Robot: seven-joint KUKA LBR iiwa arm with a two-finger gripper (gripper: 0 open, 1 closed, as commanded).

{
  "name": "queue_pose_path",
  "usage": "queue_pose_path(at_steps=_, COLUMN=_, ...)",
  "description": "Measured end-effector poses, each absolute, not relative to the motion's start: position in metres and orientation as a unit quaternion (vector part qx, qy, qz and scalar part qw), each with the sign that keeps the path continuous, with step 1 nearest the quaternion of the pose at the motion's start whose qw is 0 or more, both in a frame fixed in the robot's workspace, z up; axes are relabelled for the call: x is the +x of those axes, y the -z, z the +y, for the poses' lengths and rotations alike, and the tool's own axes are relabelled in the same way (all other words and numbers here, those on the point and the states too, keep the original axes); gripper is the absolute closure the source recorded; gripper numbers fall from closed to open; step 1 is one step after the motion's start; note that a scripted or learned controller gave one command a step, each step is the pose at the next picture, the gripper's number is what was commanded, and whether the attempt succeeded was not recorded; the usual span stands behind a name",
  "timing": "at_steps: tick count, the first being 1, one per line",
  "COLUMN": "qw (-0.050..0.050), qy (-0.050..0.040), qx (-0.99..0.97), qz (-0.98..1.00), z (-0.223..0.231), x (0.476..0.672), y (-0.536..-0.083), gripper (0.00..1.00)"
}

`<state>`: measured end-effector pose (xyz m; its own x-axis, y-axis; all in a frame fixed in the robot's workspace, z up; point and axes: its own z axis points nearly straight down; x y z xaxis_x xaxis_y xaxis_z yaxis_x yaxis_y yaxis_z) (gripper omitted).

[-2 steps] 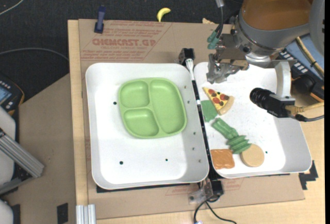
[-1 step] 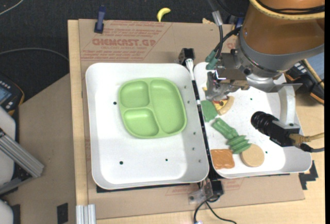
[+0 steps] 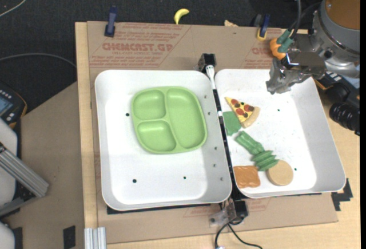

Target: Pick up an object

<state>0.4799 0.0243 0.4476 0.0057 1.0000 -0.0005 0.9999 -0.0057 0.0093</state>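
Hovering over the far part of the right bin [image 3: 320, 122], the fingers [image 3: 278, 85] hung above bare white floor; whether they were spread or closed could not be told, and nothing showed between them. Toy food lay nearer in that bin: a pizza slice [image 3: 242, 109], a green piece [image 3: 231, 122], a green pickle-like piece [image 3: 256, 150], a toast-coloured square [image 3: 246, 176] and a tan disc [image 3: 281, 173]. A green divided plate [image 3: 169, 119] sat in the left bin [image 3: 114, 168].
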Motion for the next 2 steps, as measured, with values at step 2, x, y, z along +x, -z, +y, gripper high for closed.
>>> queue_pose_path(at_steps=2, qw=-0.004, qy=0.0051, qx=0.707, qz=0.707, z=0.083, x=0.479, y=-0.387, gripper=1.00)
